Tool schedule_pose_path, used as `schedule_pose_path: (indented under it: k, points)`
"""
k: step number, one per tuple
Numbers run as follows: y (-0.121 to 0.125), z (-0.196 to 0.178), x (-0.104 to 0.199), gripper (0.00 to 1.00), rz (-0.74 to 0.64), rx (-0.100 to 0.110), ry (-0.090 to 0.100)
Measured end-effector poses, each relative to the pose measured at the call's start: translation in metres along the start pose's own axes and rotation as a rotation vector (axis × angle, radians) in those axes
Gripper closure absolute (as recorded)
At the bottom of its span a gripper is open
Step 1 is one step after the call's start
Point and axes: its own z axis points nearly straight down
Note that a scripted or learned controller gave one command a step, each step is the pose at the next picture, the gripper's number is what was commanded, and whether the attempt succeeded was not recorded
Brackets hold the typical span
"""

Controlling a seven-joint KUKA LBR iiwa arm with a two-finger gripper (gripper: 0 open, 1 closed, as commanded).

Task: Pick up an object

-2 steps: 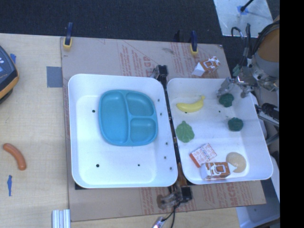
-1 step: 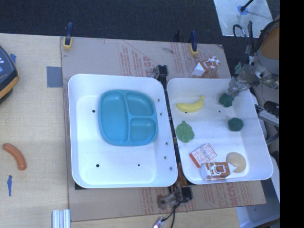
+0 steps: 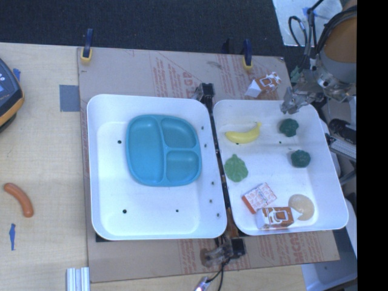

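- Two white bins sit side by side on the bench; the left bin (image 3: 106, 162) is at nine o'clock of centre, the right bin (image 3: 273, 156) at three o'clock.
- In the left bin, a blue divided plate (image 3: 162, 150) lies flat, toward the bin's twelve o'clock side.
- And there's the arm (image 3: 339, 41), coming in from two o'clock, orange band showing near the frame's edge.
- The gripper (image 3: 292, 103) hangs over the right bin's one o'clock corner; whether it is spread or pressed together I cannot tell, and nothing shows pinched in it.
- A yellow banana (image 3: 244, 134) lies at the right bin's eleven o'clock.
- A light green leafy piece (image 3: 236, 168) sits at its nine o'clock edge.
- Just beside the gripper, at its six o'clock, a dark green clump (image 3: 289, 127); a second dark green clump (image 3: 300, 158) rests further toward five o'clock.
- Down at the bin's six o'clock: a red-and-white packet (image 3: 259, 197), a brown carton (image 3: 276, 217) and a pale round bun (image 3: 302, 205), close together.
- Out on the bench at nine o'clock, a sausage (image 3: 19, 199) lies alone.
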Motion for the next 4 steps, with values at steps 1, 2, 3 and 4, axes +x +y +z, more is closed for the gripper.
schedule_pose_path:
  k: [1, 2, 3, 4]
  points:
    - [0.0, 0.0, 0.0, 0.0, 0.0, 0.001, -0.001]
    - [-0.039, 0.017, 0.093, 0.0, -0.002, 0.004, -0.001]
    - [-0.001, 0.101, 0.038, 0.0, 0.002, 0.005, -0.003]
    - [-0.001, 0.116, 0.036, 0.0, 0.001, 0.005, -0.002]
